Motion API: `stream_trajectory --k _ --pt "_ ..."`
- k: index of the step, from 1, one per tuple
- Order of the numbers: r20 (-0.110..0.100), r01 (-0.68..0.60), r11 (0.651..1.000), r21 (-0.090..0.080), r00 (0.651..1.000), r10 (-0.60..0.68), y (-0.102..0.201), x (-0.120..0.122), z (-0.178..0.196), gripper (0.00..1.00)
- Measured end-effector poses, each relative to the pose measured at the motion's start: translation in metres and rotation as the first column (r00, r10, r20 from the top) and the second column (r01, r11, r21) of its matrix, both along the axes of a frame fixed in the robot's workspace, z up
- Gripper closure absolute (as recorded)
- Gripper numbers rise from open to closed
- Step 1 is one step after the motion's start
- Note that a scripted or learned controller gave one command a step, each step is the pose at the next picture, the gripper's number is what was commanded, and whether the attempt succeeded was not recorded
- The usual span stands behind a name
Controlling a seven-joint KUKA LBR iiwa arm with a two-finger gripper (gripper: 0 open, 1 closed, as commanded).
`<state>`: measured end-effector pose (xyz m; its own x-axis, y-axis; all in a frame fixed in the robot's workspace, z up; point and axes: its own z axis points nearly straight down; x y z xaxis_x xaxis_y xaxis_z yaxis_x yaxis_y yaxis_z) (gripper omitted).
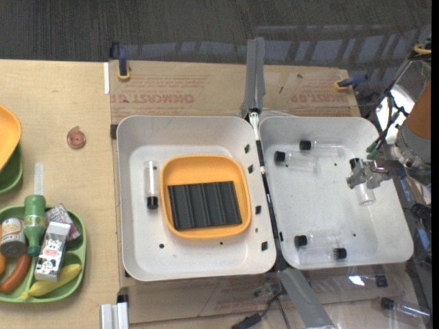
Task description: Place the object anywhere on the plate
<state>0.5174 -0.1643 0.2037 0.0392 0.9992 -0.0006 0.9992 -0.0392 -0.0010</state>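
Note:
An orange plate lies in the left bin and carries a black ribbed block. Beside the plate's left edge lies a clear tube with a black cap. My gripper hangs over the right side of the right bin, far from the plate. A small clear piece shows just below it; whether it is held is unclear. More clear tubes with black caps lie in the right bin, one near the back and one near the front.
A raised divider separates the two bins. On the bench at left stand a green tray of food items and an orange bowl. Cables and clamps crowd the right edge behind the arm.

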Motion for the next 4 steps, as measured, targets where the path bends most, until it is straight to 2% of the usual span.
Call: stream_trajectory --k 1,2,3,4 --pt "0.000 -0.120 0.993 -0.001 0.993 0.120 -0.029 0.113 0.038 1.00" --pt "0.000 -0.120 0.993 -0.001 0.993 0.120 -0.029 0.113 0.038 0.00" --pt "0.000 -0.064 0.998 -0.002 0.998 0.064 -0.053 0.072 0.105 0.00" --pt "0.000 -0.124 0.992 -0.001 0.992 0.124 -0.057 0.047 0.199 0.00"
